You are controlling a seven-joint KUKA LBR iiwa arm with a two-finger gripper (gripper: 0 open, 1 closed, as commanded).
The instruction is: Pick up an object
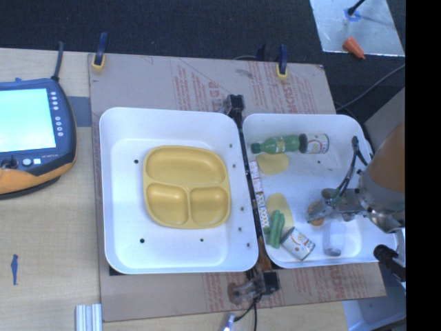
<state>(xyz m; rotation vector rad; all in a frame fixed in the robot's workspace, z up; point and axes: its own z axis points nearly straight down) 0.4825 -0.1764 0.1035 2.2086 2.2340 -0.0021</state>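
While the arm (386, 178) reaches into the right bin (344, 126), fingers (329, 205) low near a can (298, 243), their spread unreadable

Bright, even light; slightly soft focus

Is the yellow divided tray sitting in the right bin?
No, the yellow divided tray lies in the left bin.
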